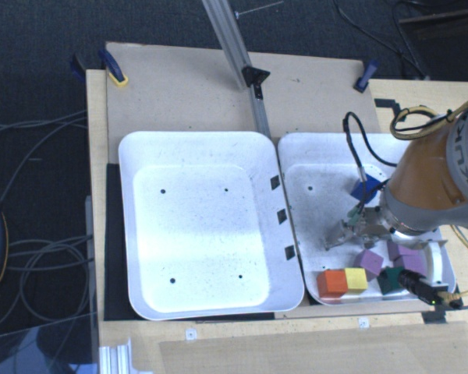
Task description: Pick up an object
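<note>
Camera view: end effector [345,236] low in right bin [312,179], finger state unclear; purple block [371,259] just beside.

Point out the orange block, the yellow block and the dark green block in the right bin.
Orange cube-shaped block [334,282]: camera view, on its top face.
Small yellow block [356,280]: camera view, middle of its top face.
Dark green block [390,280]: camera view, on its visible upper face.

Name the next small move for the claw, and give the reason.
Probably ease the claw toward the near corner and down: it hangs over bare floor of the right bin, while the purple block, yellow block and orange block lie just beyond it.
</note>
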### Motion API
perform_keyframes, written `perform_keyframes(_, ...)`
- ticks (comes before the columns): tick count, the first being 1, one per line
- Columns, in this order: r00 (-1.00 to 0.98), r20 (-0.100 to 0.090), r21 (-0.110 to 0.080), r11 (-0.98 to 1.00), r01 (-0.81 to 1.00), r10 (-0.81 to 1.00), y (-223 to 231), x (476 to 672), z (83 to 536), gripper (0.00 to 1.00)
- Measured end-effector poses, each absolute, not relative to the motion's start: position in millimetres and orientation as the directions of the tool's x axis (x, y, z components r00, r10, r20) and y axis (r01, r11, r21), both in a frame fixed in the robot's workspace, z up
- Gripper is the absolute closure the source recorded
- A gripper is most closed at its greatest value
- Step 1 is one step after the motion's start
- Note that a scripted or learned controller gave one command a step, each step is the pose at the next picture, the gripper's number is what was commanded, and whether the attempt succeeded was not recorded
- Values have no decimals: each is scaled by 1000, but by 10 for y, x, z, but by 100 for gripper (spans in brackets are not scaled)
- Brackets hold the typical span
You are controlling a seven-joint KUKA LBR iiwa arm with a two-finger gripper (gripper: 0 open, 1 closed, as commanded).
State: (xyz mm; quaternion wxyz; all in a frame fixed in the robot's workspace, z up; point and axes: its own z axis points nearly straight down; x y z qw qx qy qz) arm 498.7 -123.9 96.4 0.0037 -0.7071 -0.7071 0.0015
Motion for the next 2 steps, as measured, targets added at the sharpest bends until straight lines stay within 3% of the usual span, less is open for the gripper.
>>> perform_keyframes(1, -1, 1, 2, 1, 1000, 1000, -1241, 5010, 1101, 100)
perform_keyframes(2, -3, -1, 7, 3, 1000, 1000, -1139, 5000, 1639, 100)
